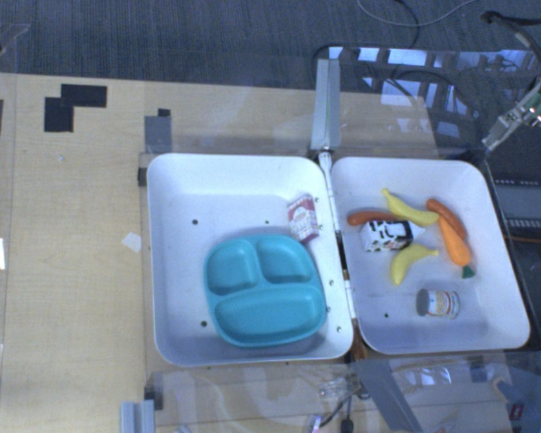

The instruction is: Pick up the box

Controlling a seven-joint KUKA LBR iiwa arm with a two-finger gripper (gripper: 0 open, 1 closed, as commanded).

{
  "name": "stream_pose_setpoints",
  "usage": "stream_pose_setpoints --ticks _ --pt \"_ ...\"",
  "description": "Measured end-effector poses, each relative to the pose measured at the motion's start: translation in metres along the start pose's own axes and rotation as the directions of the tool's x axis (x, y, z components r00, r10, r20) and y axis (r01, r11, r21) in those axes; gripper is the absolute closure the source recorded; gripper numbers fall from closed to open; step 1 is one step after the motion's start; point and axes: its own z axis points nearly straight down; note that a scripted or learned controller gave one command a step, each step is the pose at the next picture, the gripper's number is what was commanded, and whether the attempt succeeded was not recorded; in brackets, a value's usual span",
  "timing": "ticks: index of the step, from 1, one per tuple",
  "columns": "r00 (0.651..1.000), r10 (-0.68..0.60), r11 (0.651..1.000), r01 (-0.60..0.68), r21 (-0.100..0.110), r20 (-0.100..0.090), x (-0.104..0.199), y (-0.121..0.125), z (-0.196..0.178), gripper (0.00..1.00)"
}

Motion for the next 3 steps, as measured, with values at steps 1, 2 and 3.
stream_pose_setpoints --ticks 1,2,3 --pt "0.998 0.064 0.998 -0.064 0.0 -0.001 0.054 0.055 0.1 1.0" --pt "0.996 0.091 0.996 -0.091 0.0 -0.002 0.098 0.037 0.16 1.0" --pt "0.951 0.311 0.951 -0.311 0.002 -0.001 0.085 -0.03 0.163 1.0"
